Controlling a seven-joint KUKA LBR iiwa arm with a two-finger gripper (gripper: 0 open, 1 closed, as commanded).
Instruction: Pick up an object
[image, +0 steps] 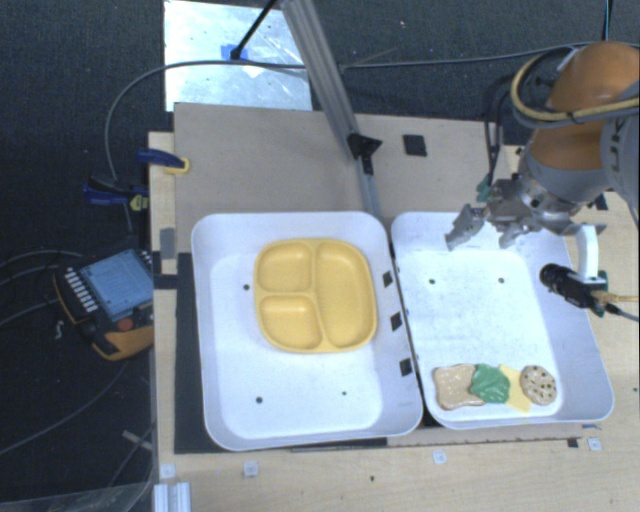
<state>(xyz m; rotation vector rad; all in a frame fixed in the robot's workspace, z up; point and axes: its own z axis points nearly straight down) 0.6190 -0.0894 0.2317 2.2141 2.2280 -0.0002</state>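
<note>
My gripper hangs over the far edge of the right bin, its two grey fingers spread apart with nothing between them. At the bin's near edge lies a row of small toy foods: a slice of toast, a green leafy piece, a yellow piece and a chocolate-chip cookie. They touch or overlap one another. The gripper is well away from them, toward the far side of the bin.
The left bin holds a yellow divided plate. A black cylindrical part hangs off the arm at the right bin's right edge. A metal pole slants down to the bench behind the bins. Tools and cables lie off the bench at left.
</note>
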